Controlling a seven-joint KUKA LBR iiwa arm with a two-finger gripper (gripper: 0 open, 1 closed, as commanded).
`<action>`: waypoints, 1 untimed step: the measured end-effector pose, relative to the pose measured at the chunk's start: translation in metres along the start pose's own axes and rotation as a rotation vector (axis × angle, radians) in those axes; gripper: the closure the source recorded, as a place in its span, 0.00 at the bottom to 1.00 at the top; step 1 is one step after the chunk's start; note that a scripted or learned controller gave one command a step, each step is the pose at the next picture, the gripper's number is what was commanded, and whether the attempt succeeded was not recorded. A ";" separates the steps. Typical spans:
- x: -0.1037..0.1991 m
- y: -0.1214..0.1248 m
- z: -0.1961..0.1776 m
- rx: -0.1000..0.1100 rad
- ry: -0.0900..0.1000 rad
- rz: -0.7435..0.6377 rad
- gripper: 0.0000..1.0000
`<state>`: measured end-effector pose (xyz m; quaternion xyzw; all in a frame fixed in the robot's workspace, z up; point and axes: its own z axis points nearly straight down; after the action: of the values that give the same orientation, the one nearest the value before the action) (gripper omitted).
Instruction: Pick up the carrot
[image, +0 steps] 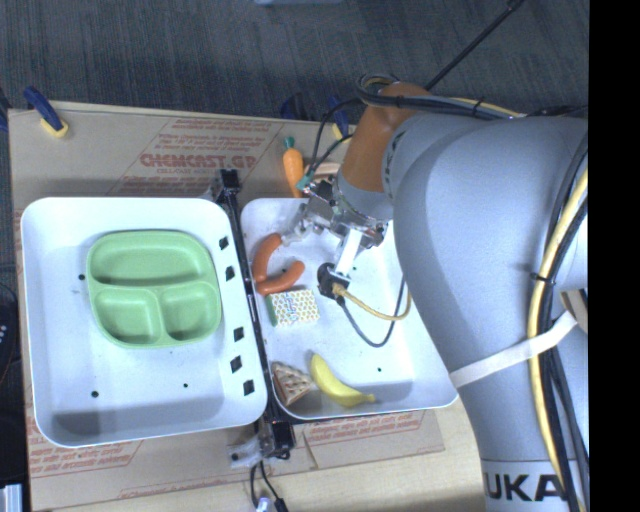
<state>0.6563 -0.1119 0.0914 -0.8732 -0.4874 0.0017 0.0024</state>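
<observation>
Banana (338, 383): lies at the right bin's (420, 385) near edge, beside a wedge-shaped sandwich piece (291, 383).
Carrot (291, 168): outside both bins, on the cardboard (190, 150) just past the right bin's far rim; long axis runs near to far, green top pointing away.
Room: open cardboard to its left; arm close on its right.
Gripper (318, 205): just inside the far rim, near the carrot; open or closed, cannot tell.
Right bin: two sausages (272, 262), patterned block (294, 307).
Left bin (50, 330): green divided tray (155, 285).

a robot lab; white bins (40, 300) on cardboard (180, 150), toy food, loose cables (375, 318)
</observation>
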 end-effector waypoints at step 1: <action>-0.018 0.011 -0.125 -0.004 0.001 0.154 0.00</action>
<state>0.6568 -0.1337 0.2168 -0.9081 -0.4187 0.0004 0.0009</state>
